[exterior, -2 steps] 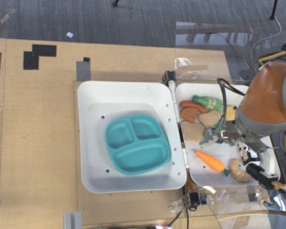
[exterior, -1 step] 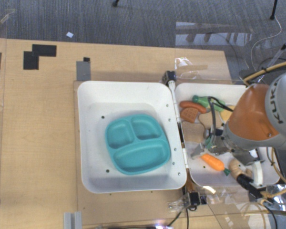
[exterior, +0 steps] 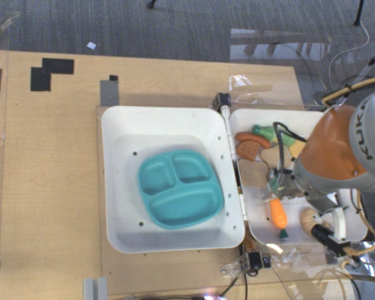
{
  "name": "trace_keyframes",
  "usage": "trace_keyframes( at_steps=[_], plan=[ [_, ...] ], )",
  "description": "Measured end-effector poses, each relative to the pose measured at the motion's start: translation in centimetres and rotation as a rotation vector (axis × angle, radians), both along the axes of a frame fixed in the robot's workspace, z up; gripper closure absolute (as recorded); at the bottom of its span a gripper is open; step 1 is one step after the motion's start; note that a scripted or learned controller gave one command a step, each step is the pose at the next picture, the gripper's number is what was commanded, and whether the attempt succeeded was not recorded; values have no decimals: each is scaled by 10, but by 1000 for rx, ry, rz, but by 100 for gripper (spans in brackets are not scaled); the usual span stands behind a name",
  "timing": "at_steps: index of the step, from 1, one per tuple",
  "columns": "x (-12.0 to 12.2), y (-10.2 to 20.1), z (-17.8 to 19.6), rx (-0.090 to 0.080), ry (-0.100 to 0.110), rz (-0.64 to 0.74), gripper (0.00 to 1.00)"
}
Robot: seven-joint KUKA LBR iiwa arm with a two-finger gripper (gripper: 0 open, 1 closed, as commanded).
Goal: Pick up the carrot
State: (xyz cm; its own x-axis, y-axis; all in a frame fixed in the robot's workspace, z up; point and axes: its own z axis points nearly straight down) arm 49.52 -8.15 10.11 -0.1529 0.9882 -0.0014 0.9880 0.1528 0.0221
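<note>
Grey and orange, the arm (exterior: 340, 152) is seen highest over the right bin (exterior: 257, 227). Its gripper (exterior: 280, 185) is hung just above the carrot (exterior: 278, 214), perhaps touching it; the grip cannot be told. A teal divided plate (exterior: 180, 188) is held by the left bin (exterior: 169, 179). Both bins are borne by a pale wooden bench (exterior: 44, 186) beside grey carpet (exterior: 175, 17). The carrot is orange, green-tipped, lying lengthwise.

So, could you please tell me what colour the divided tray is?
Teal: the divided plastic tray, clearest in the camera view.
</note>
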Motion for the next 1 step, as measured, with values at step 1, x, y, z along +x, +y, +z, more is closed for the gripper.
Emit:
trace_keyframes(
  at_steps=[1],
  plan=[
    [-6,49,85,3,13,-210,100]
  ],
)
